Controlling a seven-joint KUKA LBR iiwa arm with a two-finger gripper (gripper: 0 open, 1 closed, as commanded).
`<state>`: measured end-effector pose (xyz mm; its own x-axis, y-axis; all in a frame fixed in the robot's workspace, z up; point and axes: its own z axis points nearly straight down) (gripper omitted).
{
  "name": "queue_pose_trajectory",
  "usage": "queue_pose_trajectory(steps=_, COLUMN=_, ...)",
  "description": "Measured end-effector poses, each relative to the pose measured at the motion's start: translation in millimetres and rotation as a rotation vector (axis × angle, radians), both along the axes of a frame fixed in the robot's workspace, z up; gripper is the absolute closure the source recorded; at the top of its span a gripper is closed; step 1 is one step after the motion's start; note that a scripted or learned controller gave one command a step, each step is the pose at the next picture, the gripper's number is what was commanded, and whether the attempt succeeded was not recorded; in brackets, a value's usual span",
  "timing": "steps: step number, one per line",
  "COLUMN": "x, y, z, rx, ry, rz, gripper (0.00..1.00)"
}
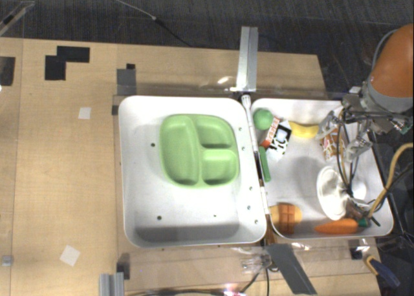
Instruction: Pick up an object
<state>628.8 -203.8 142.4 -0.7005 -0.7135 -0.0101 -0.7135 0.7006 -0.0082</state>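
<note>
The right bin [294, 175] holds several objects: a green ball [262, 119], a red, black and white packet [275, 137], a yellow banana [303, 130], a white cup [332, 192], an orange carrot [336, 227] and a brown-orange block [286, 216]. A green marker [264, 167] lies along the bin's left wall. My gripper [337, 138] hangs over the right part of this bin, just right of the banana and above the white cup. Cables and the wrist hide its tips.
The left bin [142, 178] contains a green divided tray [198, 149]. The arm with its orange band [394, 62] comes in at the upper right. A metal bracket [248, 59] stands behind the seam between the bins. Wooden bench lies to the left.
</note>
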Motion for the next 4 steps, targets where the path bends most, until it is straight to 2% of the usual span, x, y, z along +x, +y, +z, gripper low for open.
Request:
queue_pose_trajectory(steps=1, x=-11, y=-3, z=-26, rx=-0.012, ry=-0.023, rz=0.032, gripper=0.0)
queue_pose_trajectory(steps=2, x=-25, y=4, z=-32, rx=-0.02, ry=-0.042, rz=0.026, gripper=0.0)
queue_pose_trajectory(steps=3, x=-56, y=38, z=-44, rx=-0.008, ry=-0.03, rz=-0.026, gripper=0.0)
queue_pose_trajectory(steps=4, x=-59, y=106, z=-51, rx=0.002, ry=-0.011, rz=-0.156, gripper=0.0)
